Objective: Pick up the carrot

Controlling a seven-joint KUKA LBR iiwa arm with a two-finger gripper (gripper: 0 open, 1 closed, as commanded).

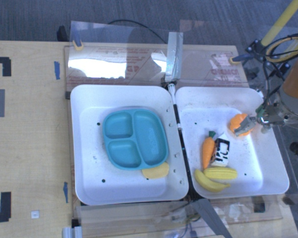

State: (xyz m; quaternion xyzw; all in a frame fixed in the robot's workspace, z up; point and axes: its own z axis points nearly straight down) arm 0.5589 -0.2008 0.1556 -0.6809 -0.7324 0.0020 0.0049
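The carrot (pixel 207 151) lies in the right bin (pixel 273 180), tip toward the near edge, green top pointing away, just beside a black-and-white carton (pixel 221 151). A corn cob (pixel 220 173) and a banana (pixel 207 182) rest just below it. Farther right, my gripper (pixel 248 124) sits low by an orange fruit (pixel 237 121); whether my fingers are apart or together I cannot tell. In the left bin (pixel 84 133), a blue divided plate (pixel 135 139) lies with a yellow piece (pixel 156 171) at its near edge.

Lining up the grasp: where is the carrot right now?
The carrot lies in the right bin, near its left side, touching the black-and-white carton, just above the banana.
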